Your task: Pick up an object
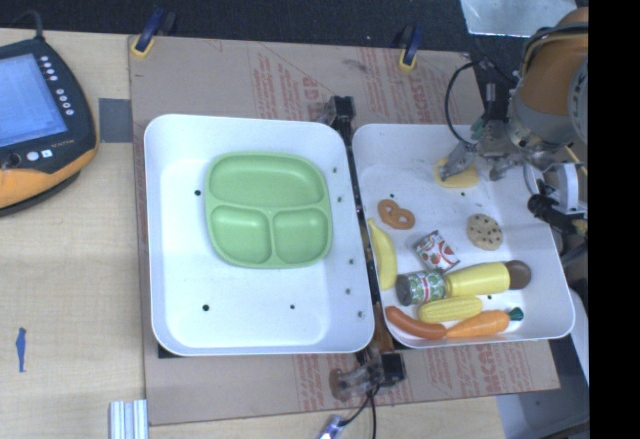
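The gripper (pixel 478 159) is lowered into the far corner of the right bin (pixel 560 312), its fingers spread wide and straddling a pale yellow wedge (pixel 459 176) that lies on the bin floor; nothing is yet clamped between them. The step in hand appears to be the descent onto this piece, before closing. The next move calls for the fingers to close squarely on the wedge and then lift straight up. Nearer the viewer lie a pretzel (pixel 396 215), a cookie (pixel 485 230), a banana (pixel 382 253), a small can (pixel 421 286), a corn cob (pixel 450 308) and a carrot (pixel 478 326). The left bin (pixel 165 227) holds a green divided plate (pixel 268 209).
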